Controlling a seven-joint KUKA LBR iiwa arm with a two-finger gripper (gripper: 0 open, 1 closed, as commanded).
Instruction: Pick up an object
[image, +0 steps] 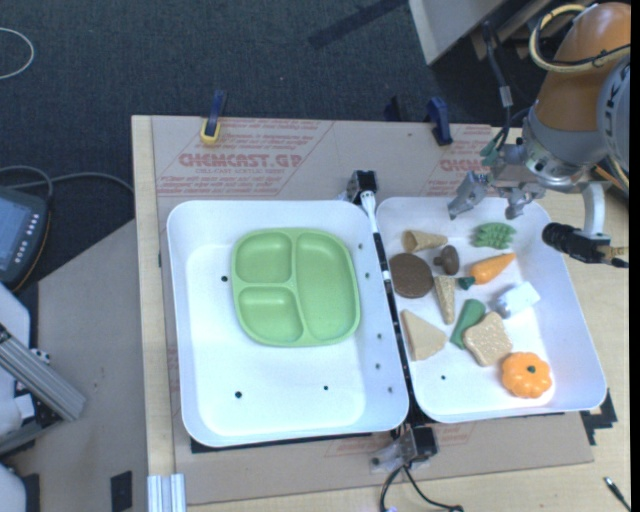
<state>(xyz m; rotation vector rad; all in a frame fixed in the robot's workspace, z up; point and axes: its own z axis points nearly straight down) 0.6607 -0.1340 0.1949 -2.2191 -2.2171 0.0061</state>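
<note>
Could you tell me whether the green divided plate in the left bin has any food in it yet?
Empty: all three compartments of the green plate show bare green, and the toy foods lie in the right bin.

Arm (585, 85): grey wrist housing, orange band above; black cables looped alongside; metallic grey two-finger gripper (493, 199).

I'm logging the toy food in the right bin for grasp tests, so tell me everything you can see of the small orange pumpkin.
The small orange pumpkin looks like smooth, glossy plastic, round and squat, with shallow vertical ribs dividing it into lobes. It seems to sit upright on the floor of the right shallow white bin, in the near right corner. Its upper left side lies close to, perhaps touching, the tan toast-like slice; the contact is not certain. Nothing rests on it, and the two-finger gripper is at the bin's far edge, well away.
</note>
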